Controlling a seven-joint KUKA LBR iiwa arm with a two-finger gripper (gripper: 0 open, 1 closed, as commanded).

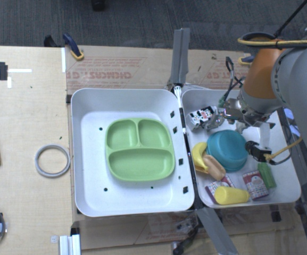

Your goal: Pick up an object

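1. My gripper [215, 120] reaches in from the right and sits low in the right bin [286, 187], near its far left corner. I cannot tell how it is set or whether it has anything in it.
2. Just beside it lies a small black-and-white object [201, 115], patterned in blotches, close to the bin's left wall.
3. Toward the middle of that bin is a round teal bowl [227, 149], plain and smooth, open side up.
4. Against the bowl's left side rests a yellow banana-like piece [198, 158], and a tan sausage-shaped piece [215, 166] lies across it, touching the bowl.
5. Along the near edge lie a yellow cylinder [230, 195], a small red-and-white packet [255, 185] and a green piece [266, 176] by the right wall.
6. The left bin [86, 185] holds a pale green divided plate [140, 149], with three compartments, lying flat in its middle.
7. On the desk [25, 116], left of the bins, lies a grey ring [52, 160].
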